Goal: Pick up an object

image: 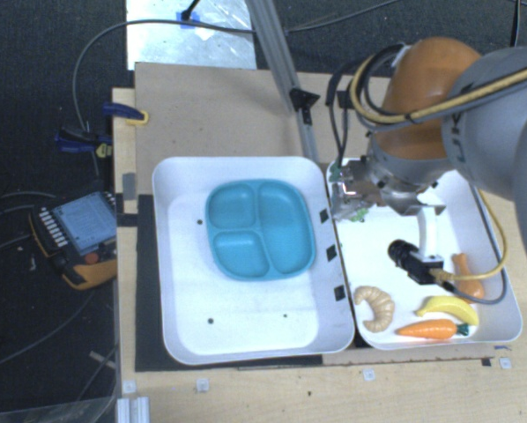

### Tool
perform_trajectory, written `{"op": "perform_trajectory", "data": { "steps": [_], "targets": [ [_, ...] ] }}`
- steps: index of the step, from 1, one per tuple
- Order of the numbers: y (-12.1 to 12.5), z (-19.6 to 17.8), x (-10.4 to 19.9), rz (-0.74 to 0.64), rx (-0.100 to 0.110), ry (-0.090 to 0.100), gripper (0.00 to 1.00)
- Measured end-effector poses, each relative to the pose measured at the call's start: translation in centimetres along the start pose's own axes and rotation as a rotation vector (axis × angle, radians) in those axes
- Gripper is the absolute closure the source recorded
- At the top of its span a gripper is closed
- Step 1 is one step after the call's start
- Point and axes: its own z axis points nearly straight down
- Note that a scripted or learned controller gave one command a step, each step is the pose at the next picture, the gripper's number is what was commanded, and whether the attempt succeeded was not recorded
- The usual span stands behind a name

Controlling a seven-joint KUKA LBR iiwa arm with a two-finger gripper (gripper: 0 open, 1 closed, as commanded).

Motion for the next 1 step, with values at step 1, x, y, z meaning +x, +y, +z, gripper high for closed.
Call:
{"op": "perform_trajectory", "data": {
  "steps": [1],
  "targets": [
    [-0.46,1.26,5.0,0.001,0.003,0.0,1.0]
  ]
}}
